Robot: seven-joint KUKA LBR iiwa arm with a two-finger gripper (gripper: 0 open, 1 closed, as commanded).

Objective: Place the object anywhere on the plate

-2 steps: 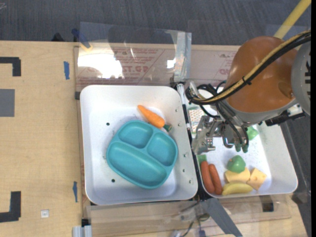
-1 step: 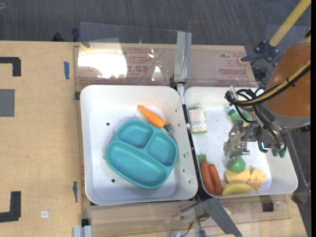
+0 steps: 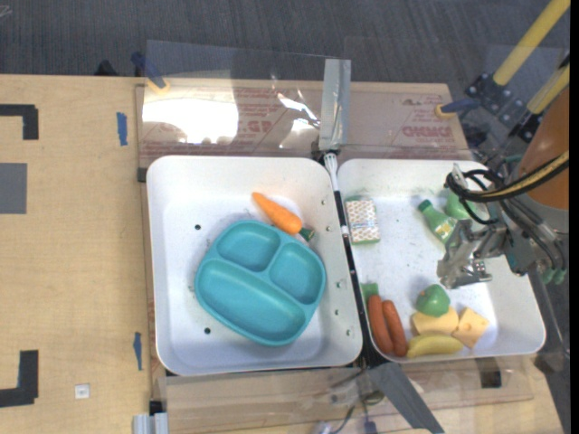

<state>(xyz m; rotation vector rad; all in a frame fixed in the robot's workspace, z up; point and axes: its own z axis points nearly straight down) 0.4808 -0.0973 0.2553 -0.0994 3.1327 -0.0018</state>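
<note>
Plate [image 3: 261, 283], teal and three-sectioned, sits in the left bin [image 3: 172, 188] with nothing on it; a carrot [image 3: 276, 213] lies just beside it. Over the right bin's [image 3: 525, 328] toy food hangs the hand [image 3: 463, 269]; whether it is spread I cannot tell. Placing, I judge, remains undone.

Robotics lab: taped cardboard bench [image 3: 63, 242], white bins [image 3: 172, 188], toy food.

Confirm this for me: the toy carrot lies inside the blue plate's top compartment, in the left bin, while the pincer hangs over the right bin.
Not quite. In the camera view the toy carrot lies on the left bin floor beside the blue plate, by its upper edge, not inside a compartment. The rest holds: the pincer hangs over the right bin.
</note>
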